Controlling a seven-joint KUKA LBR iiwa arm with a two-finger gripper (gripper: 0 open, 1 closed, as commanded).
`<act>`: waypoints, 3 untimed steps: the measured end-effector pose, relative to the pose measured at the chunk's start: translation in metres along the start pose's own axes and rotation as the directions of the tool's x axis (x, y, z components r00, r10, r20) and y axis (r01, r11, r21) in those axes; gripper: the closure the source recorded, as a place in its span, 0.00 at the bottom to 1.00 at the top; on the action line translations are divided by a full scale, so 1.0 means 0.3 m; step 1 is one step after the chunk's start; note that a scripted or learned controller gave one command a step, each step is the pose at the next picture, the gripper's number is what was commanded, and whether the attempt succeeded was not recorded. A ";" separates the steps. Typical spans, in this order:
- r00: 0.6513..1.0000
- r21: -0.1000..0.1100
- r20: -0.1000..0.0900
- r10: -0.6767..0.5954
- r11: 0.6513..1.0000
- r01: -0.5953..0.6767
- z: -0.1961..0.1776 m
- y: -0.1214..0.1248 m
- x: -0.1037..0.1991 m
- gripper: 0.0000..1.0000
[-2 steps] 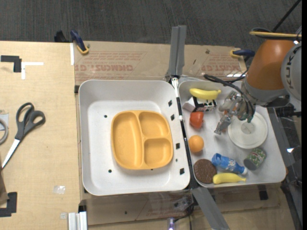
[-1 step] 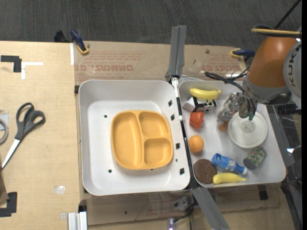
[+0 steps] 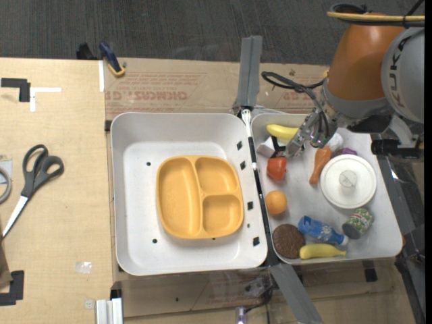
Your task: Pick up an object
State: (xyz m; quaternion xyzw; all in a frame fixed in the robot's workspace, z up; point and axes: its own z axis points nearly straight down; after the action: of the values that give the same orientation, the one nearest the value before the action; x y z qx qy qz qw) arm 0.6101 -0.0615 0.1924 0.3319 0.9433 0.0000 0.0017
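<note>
The two-finger gripper (image 3: 302, 140) hangs low in the right white bin (image 3: 385, 245), between a yellow plastic banana (image 3: 282, 131) and a small red toy tomato (image 3: 277, 168); whether it is open cannot be told; the tomato looks light, smooth, likely slippery; best pinched across its middle.

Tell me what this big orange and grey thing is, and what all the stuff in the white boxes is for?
That is a robot arm. At its end is a gripper, like two fingers for picking things up. One camera looks down on the bench from above, and the arm reaches in from the right. The left bin holds a yellow divided plate. The right bin holds toy food: a tomato, an orange, a carrot, two bananas and more. The gripper hangs over the banana near the bin's back. I cannot tell if it holds anything. Scissors lie on the bench.
</note>
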 end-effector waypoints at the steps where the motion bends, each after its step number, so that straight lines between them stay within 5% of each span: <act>1: 0.999 0.000 0.001 -0.041 0.999 0.041 -0.273 -0.068 -0.210 1.00; 2: 0.999 0.000 0.001 -0.042 0.999 0.042 -0.272 -0.067 -0.209 0.00; 3: 0.996 0.001 -0.001 0.090 0.996 -0.090 0.099 -0.172 -0.214 0.00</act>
State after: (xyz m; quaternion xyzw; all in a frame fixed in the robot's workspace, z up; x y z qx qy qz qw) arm 0.6281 -0.1420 0.1629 0.3739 0.9275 -0.0004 0.0012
